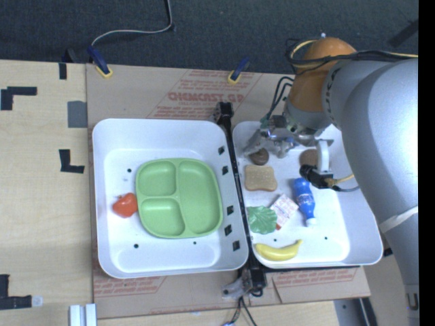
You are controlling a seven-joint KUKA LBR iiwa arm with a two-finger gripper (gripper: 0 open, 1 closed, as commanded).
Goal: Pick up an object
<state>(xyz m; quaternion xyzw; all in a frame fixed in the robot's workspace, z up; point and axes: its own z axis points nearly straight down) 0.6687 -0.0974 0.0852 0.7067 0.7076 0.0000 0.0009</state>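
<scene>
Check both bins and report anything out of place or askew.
Nothing looks spilled or damaged. One oddity: the red tomato-like toy lies on the left bin's floor against the green divided plate, not on it. The right bin's items lie loosely scattered.

L bin (109, 148) holds a divided plate (179, 197) at centre, w/ a tomato (125, 205) touching its 9 o'clock edge. In R bin (340, 240): round cookie (259, 157) at 11, bread slice (260, 178) just below it, bottle (304, 197) at centre. Leafy item (262, 219) & packet (285, 209) sit at 7–8 o'clock, banana (278, 250) at 6 by the front rim.
</scene>
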